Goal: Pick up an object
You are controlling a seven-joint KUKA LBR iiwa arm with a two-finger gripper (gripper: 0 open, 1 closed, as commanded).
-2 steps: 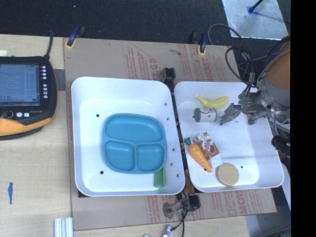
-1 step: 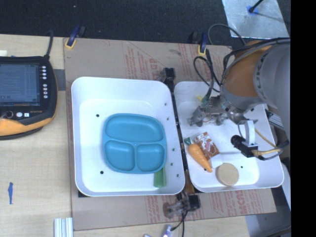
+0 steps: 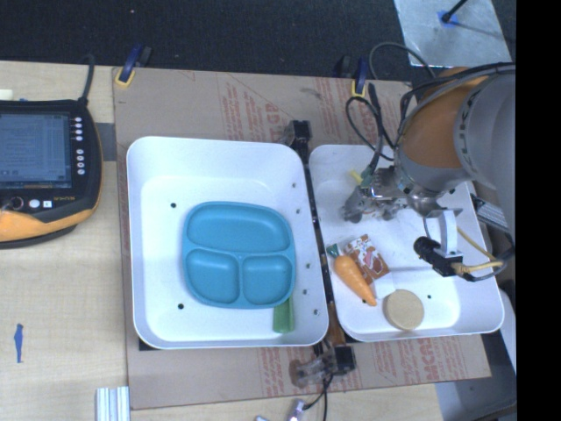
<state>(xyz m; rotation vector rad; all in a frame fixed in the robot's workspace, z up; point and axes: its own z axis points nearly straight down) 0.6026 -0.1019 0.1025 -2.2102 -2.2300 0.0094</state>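
Bench: pale wood, with a brown cardboard sheet under both bins.
Left bin: shallow, white, holds two things.
Plate: blue, three compartments, lies flat in the middle of the left bin.
Green piece: small, upright-ish strip in the near right corner of the left bin, just beside the plate's near right edge; what it is cannot be told.
Right bin: shallow, white, touching the left bin's right wall.
Carrot: orange, lies slanted in the left part of the right bin, with its green end pointing far-left.
Packet: small brown and white wrapper, touching the carrot on its far right side.
Disc: round, tan, flat, near the near wall of the right bin, just right of the carrot's tip.
Arm: grey with an orange band, comes in from the right over the far half of the right bin.
Pincer: metal, over the far left part of the right bin, farther back than the packet and apart from it; open or closed cannot be told.
Pendant: dark screen unit with an orange rim, on the bench left of the bins.
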